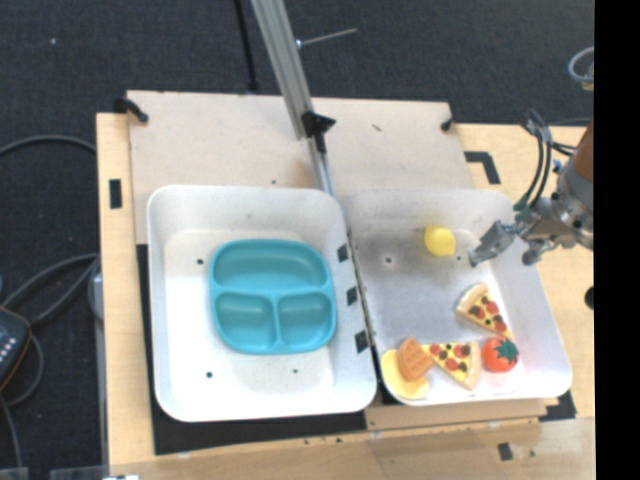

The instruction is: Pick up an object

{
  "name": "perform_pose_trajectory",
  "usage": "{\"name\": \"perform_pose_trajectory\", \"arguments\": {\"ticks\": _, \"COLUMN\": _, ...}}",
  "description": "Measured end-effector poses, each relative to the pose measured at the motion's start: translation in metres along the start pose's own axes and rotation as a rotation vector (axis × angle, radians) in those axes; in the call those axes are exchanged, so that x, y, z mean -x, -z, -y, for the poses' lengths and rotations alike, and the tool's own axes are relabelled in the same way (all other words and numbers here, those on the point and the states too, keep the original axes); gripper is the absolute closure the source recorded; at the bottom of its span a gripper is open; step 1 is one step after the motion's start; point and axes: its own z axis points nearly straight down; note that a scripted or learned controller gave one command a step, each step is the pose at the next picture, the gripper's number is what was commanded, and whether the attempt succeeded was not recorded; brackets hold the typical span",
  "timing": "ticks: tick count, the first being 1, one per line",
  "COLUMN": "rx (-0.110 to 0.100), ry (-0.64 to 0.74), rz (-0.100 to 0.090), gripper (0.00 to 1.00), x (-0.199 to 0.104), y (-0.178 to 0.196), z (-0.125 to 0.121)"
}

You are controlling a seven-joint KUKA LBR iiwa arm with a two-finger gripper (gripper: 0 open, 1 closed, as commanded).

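Gripper (512,245) apparently open, beside round yellow ball (439,240).

Gripper (510,243) over right bin (400,218), just right of yellow ball (439,240); teal tray (271,295) in left bin (180,268).

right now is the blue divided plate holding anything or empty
Empty. All three compartments of the blue divided plate show bare blue; it sits alone in the left bin.

end effector (512,245) low at right, fingers spread
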Motion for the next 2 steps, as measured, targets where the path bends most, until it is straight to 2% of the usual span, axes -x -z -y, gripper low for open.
{"name": "perform_pose_trajectory", "arguments": {"ticks": 1, "rx": 0.000, "ry": -0.001, "rz": 0.000, "gripper": 0.00, "x": 0.000, "y": 0.000, "z": 0.000}}
{"name": "perform_pose_trajectory", "arguments": {"ticks": 2, "rx": -0.005, "ry": -0.003, "rz": 0.001, "gripper": 0.00, "x": 0.008, "y": -0.047, "z": -0.005}}
